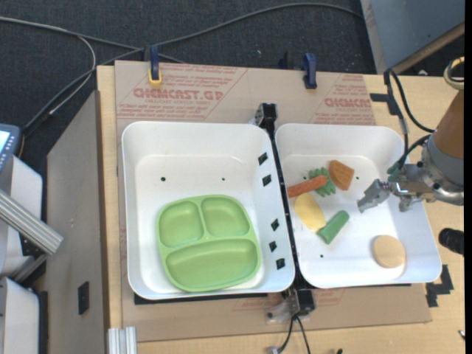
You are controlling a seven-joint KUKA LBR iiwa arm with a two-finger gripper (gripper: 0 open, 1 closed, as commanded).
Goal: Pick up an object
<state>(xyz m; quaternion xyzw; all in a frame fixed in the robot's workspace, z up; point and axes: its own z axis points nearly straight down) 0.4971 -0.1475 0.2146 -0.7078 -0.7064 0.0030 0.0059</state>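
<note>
Two shallow white bins sit side by side on the bench, and we read the layout as a sorting setup: the left bin [140, 220] carries a green divided tray [210, 240] with its compartments bare, which looks like a destination, while the right bin [369, 142] gathers the loose play-food pieces within the arm's reach. The arm [450, 150] enters from the right edge, its wrist hanging over that bin's right side and its gripper [375, 196] angled leftward and down toward the pieces.

Working down in size among the candidates, we see a tan round piece [388, 251] near the bin's front right corner, well apart from the rest; a yellow piece [309, 211] just left of the green cylinder [334, 226], the two close or touching; an orange wedge [341, 173] toward the back; and a carrot-like stick [304, 187] with a green leafy bit [322, 180] beside it.

The claw hovers above the bin floor between the wedge and the round piece. Nothing sits between its fingers; how wide they stand we cannot tell from this angle.
</note>
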